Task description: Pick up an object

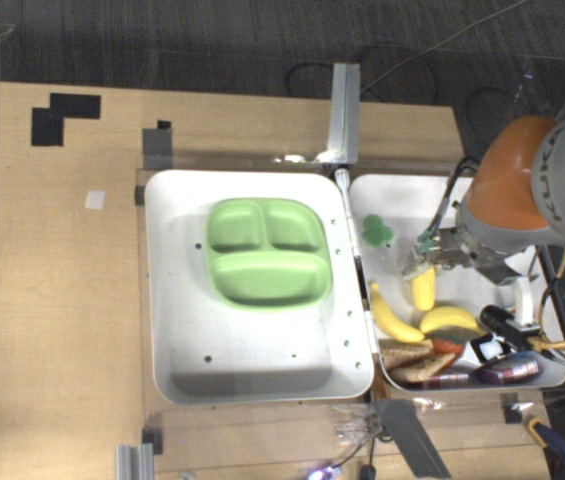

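Right bin (412,184), front row: brown bread-like pieces (414,360) lie against the front wall. A purple eggplant-like item (508,371) lies beside them, and a small red item (447,345) is wedged just behind. All are in contact or nearly so.

Next row back: two bananas, one (390,320) towards the bin's left wall and one (449,318) to its right, touching the clutter in front.

Behind them: a small yellow piece (422,289) stands a little apart, with bare floor on its far side. Judged to be the object in hand.

The gripper (426,258) hangs directly over the far end of that piece, very close to it. Whether it is spread or pressed together cannot be told from this angle, and nothing is seen held.

Further back: a small green item (377,232) lies alone near the left wall.

Left bin (192,368): it holds a green divided plate (267,250), well apart from the work.

Recommendation:
- Centre on the yellow piece's middle, not its far end.
- Set the jaws across its narrow width.
- Descend straight down to the floor before closing.
- Stay clear of the bananas to avoid dragging one along.
- Lift vertically and confirm the hold before travelling.
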Action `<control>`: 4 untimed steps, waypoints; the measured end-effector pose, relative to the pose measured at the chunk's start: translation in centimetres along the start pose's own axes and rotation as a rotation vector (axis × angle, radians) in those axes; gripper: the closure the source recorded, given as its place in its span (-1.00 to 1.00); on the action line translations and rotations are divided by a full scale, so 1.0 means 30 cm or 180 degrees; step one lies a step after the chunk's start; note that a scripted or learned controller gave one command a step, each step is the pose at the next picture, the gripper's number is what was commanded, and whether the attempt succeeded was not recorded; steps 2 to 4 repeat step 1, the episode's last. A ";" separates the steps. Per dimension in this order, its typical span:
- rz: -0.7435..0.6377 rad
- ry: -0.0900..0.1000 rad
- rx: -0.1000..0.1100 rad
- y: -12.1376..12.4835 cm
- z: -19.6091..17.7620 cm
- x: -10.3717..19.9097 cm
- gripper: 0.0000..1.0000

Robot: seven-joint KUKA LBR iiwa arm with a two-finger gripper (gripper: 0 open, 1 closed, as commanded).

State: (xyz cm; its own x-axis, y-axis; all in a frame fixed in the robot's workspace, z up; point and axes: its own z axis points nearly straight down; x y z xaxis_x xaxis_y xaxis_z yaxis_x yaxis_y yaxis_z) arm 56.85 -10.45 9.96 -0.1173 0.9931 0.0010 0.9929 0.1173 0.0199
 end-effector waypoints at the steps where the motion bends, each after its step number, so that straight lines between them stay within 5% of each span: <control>1: 0.0190 -0.0004 0.0053 0.148 -0.277 0.150 1.00; 4: 0.0190 -0.0004 0.0053 0.148 -0.277 0.150 1.00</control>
